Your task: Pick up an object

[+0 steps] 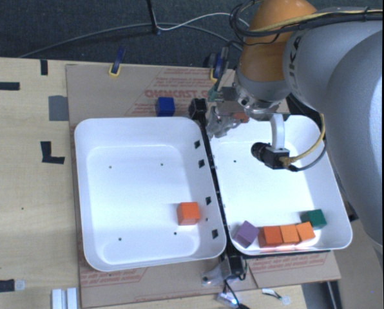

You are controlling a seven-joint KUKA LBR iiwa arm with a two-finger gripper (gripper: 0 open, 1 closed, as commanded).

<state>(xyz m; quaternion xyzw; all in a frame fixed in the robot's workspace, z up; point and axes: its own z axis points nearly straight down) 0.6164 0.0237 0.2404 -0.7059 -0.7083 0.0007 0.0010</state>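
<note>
Tool [223,122] hovers over the right bin's [321,172] far left corner, its finger state unclear; orange block [188,213] sits in the left bin [95,172].

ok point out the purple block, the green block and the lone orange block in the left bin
purple block [245,234], camera view, on its top face
green block [315,219], camera view, on its top face
lone orange block [188,213], camera view, on its top face
</note>
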